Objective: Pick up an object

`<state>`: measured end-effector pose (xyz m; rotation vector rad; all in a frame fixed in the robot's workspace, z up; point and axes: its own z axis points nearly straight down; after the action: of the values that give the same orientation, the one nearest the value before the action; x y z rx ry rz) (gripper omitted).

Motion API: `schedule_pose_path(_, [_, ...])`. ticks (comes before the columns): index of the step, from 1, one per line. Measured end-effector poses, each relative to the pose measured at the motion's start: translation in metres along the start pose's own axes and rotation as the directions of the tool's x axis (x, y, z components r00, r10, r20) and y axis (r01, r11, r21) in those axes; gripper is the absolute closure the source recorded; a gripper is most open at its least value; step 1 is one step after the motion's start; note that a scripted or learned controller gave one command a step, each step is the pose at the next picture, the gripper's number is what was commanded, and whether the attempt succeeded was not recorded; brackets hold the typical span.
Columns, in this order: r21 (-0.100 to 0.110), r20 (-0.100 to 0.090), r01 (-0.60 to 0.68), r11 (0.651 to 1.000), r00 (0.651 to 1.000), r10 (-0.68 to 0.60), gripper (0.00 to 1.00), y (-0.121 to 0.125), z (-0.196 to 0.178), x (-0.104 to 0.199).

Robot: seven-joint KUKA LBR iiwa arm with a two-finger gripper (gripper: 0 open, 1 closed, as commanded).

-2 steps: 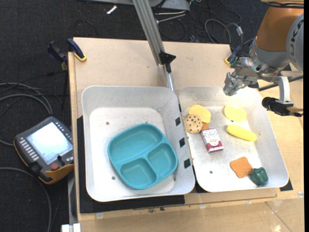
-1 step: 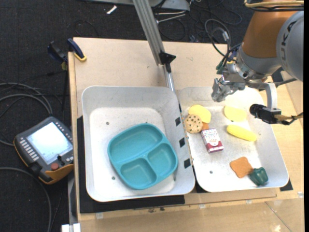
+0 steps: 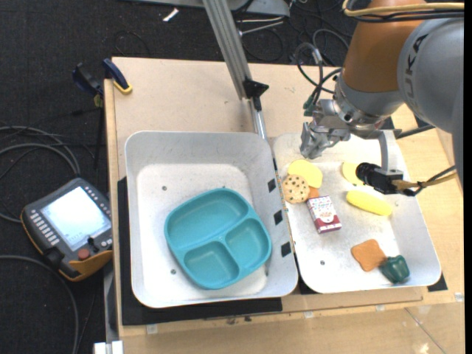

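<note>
Green pepper is lying nearest in the right bin, while the gripper, holding nothing and maybe spread a little, is hovering just beyond the yellow chip, needing to drop down.

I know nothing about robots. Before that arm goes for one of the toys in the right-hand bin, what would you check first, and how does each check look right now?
1. Pincer is over the right bin, near its back edge: ok.
2. Pincer holds nothing: cannot tell, its tips are too small to read.
3. A target lies close: ok, the yellow chip and cookie sit just in front of it.
4. Targets stand apart: not ok, chip and cookie touch; the red box lies close by.
5. Easier picks exist: ok, the banana lies alone.
6. Left bin: ok, the teal tray is far from the arm.
</note>
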<state>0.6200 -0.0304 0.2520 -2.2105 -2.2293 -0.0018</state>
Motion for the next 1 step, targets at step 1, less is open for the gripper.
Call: schedule_pose_path(1, [0.001,0.001,0.000,1.000,1.000,0.000,1.00,-0.0139,-0.0036,0.0473])
